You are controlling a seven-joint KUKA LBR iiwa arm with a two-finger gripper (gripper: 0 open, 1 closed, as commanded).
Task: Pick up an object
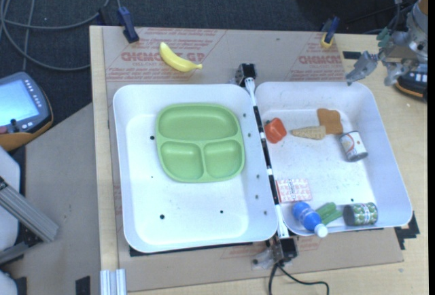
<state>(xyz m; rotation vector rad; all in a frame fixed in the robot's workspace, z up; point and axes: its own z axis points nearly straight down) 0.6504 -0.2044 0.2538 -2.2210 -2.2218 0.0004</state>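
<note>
The gripper [370, 68] is seen at the upper right, above the far rim of the right bin [387, 151]; its fingers are spread apart, and nothing is held or touched by them.

Inside the right bin, several things are scattered. A small can [353, 146] is laid on its side with its long axis running roughly toward the near right. A blue-capped bottle [309, 217] is laid slantwise at the near edge, cap toward the near right, just beside a green object [328, 211] and a dark can [360, 213]. A red object [274, 130] is placed near the divider.

A green compartment plate [200, 141] is set in the left bin [136, 205]. A banana [179, 59] is left on the worktop [115, 69]; dark carpet is seen beyond.
</note>
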